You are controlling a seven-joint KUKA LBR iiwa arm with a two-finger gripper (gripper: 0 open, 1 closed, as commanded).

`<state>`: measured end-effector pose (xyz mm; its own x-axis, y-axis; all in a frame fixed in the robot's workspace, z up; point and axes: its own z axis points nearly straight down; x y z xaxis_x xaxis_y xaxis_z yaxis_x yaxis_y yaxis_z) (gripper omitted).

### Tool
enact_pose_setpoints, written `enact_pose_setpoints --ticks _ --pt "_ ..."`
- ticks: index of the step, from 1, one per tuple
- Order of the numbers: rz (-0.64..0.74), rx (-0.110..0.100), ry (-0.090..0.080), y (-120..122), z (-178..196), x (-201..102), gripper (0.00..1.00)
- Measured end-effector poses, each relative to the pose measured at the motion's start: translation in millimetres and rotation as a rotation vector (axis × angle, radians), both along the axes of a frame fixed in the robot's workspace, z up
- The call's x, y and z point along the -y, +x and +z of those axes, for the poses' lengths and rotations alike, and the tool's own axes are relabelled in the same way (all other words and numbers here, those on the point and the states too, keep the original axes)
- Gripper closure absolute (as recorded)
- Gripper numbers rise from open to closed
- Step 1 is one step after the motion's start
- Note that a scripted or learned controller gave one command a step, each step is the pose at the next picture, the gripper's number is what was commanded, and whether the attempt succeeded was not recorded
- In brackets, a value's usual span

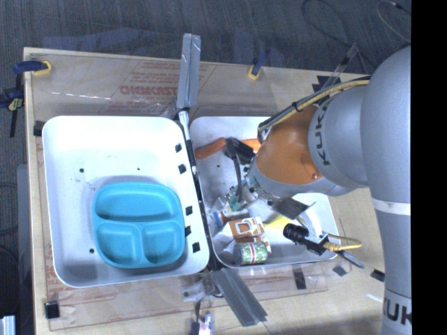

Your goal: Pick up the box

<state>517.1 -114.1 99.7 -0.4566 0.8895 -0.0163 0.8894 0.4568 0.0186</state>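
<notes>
The box [244, 227] is a small brown and white carton lying in the right bin [209, 128], near that bin's front left. My gripper [235, 198] reaches down from the orange-banded wrist into the middle of the same bin, just behind the box and a little to its left. The wrist hides much of the gripper. Nothing shows as held.
A green can [253, 252] lies right in front of the box. An orange-handled tool [209, 148] rests at the bin's back left, and a yellow item [276, 221] sits right of the box. In the left bin [63, 152] lies a blue divided tray [138, 223].
</notes>
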Motion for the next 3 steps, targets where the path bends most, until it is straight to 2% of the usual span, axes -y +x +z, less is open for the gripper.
enact_pose_setpoints --ticks 1,2,3 --pt "0.004 0.002 0.0 1 10 0 1.0" --pt "0.104 -0.022 0.004 -16 184 -59 1.0" --pt "0.11 -0.022 0.004 -15 194 -60 1.0"
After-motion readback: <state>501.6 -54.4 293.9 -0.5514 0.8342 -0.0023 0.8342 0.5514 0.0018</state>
